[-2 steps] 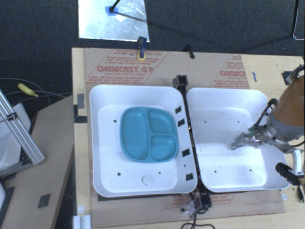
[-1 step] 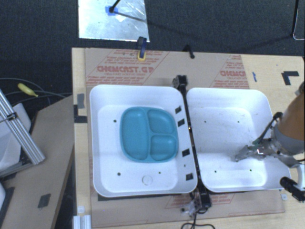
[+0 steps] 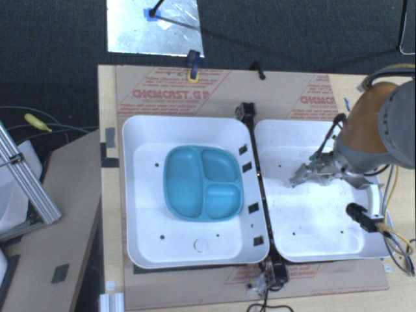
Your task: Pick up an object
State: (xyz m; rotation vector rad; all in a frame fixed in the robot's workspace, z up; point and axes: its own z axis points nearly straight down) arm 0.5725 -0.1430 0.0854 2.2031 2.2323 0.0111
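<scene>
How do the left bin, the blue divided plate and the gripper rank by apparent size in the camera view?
1. left bin, the largest.
2. blue divided plate, lying inside it.
3. gripper, the smallest, though it sits nearer the camera, which may flatter it.

Blue three-compartment plate (image 3: 202,182), lying flat and upright, centred on the floor of the left white bin (image 3: 140,142)

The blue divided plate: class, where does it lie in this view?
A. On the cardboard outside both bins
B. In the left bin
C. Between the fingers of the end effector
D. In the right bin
B. The blue divided plate rests flat on the floor of the left bin, while the end effector is over the right bin.
</scene>
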